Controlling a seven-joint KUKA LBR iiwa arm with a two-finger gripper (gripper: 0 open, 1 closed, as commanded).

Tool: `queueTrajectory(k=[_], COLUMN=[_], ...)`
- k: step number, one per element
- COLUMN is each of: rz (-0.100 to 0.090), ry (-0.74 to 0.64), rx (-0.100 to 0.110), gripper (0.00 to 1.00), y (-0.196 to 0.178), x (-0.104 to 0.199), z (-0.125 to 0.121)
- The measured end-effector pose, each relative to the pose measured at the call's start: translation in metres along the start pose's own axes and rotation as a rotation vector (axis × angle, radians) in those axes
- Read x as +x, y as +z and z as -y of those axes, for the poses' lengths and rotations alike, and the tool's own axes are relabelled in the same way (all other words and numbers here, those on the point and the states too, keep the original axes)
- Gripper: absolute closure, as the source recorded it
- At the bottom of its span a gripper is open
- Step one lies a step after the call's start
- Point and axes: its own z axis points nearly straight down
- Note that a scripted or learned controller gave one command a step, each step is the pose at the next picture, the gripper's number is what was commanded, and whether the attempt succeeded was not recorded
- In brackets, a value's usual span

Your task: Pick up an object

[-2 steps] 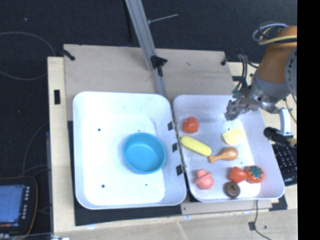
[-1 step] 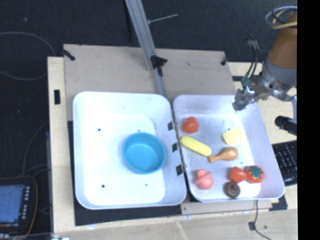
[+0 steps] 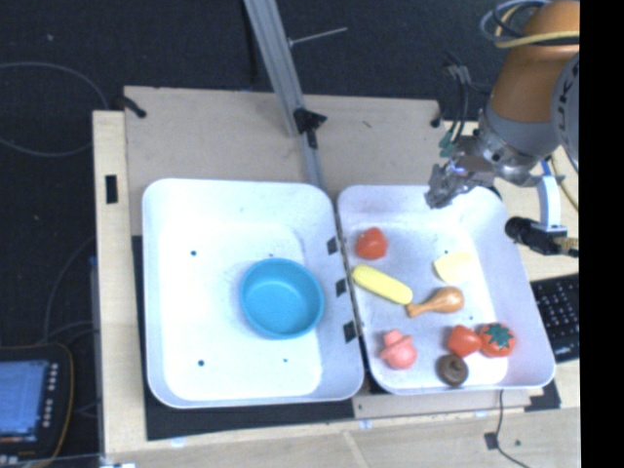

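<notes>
Leftmost on the desk (image 3: 117, 261) sits the left bin (image 3: 175, 222), holding a blue bowl (image 3: 282, 297) well apart from the end effector (image 3: 444, 191). In the right bin (image 3: 409, 208), the banana (image 3: 381, 285) lies below and left of the end effector, its long axis slanting from upper left down to lower right. Nearer, almost straight below the end effector, is the pale yellow wedge (image 3: 454, 265); judging by closeness, it looks the easiest pick. The end effector hovers over the bin's far edge, holding nothing; how wide it stands I cannot tell.

Dark floor (image 3: 117, 27) around pale wooden bench (image 3: 214, 135); grey slanted pole (image 3: 278, 66); possibly screen (image 3: 24, 398) lower left.
</notes>
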Motion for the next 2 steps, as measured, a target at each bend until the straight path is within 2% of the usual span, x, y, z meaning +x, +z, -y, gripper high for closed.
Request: queueTrajectory(k=[1, 2], rz=[0.001, -0.001], ry=[0.001, -0.001], rx=[0.006, 0.006], gripper=[1.0, 1.0], y=[0.01, 0.008], x=[0.051, 0.116], z=[-0.004, -0.008])
